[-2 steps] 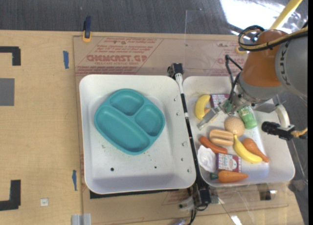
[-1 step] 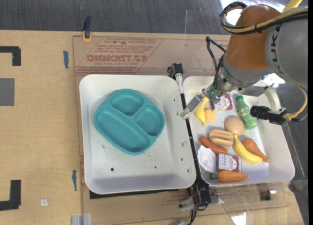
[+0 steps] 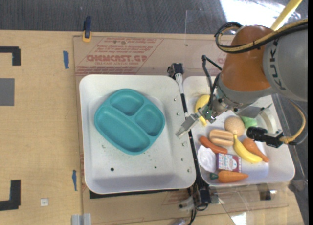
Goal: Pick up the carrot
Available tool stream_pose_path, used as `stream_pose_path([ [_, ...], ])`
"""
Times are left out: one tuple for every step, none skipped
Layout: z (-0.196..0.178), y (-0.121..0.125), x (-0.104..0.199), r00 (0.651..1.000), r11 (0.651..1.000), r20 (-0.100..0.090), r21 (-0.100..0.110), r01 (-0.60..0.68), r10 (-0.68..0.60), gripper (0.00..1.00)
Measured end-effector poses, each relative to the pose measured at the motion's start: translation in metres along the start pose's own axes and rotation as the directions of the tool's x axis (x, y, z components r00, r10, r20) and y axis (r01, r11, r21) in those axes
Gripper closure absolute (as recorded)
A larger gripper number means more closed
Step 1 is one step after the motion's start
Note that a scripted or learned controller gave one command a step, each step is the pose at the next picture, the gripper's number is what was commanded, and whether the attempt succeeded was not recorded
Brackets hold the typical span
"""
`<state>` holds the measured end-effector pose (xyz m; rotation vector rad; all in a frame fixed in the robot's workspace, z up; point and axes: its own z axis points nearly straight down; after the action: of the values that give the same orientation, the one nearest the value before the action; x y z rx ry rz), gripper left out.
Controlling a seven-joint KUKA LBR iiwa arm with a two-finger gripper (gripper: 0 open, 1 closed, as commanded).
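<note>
Because the carrot (image 3: 232, 175) lies crowded against a small packet (image 3: 228, 162) at the right bin's (image 3: 286, 172) near edge, the gripper (image 3: 191, 123) (hovering over the bins' divide) risks snagging neighbours.

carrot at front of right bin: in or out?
In. The carrot lies flat inside the right bin, near its front wall, beside the small carton.
</note>
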<state>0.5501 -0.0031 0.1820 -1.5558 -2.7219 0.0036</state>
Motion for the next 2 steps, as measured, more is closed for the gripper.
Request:
stream_pose_path([
  [-0.006,0.036,-0.087,0.994,0.994,0.011,-0.005,0.111,-0.111,0.0],
  [-0.001,-0.006,-0.003,0.996,0.996,0.0,-0.001,0.093,-0.093,0.0],
])
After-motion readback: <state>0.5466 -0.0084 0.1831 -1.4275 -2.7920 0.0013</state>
